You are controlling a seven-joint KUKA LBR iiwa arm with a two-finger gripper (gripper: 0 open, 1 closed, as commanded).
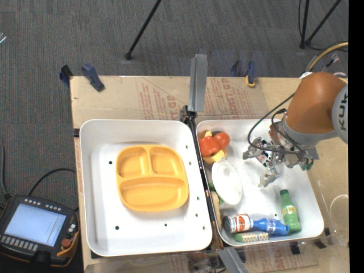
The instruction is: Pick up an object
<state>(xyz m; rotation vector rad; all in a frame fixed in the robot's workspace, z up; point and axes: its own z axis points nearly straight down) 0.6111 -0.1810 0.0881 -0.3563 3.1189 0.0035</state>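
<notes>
Metal gripper [266, 165] above the right bin [253, 131], fingers spread wide, nothing between them.
Just below it stands a green bottle [289, 210]; a white bowl [227, 182] lies to its left, a red-orange toy [214, 144] beyond, a yellow divided plate [152, 177] farthest left.

Single fixed camera, mounted above the desk [142, 98], looking down at a slant. Both white bins fall within frame: the left bin [94, 152] and the right bin [310, 201], side by side. Beyond the desk's far edge, grey carpet and stand legs [147, 21] show. Range is moderate; the desk spans most of the frame. The arm [315, 104] enters from the right of the desk.
</notes>
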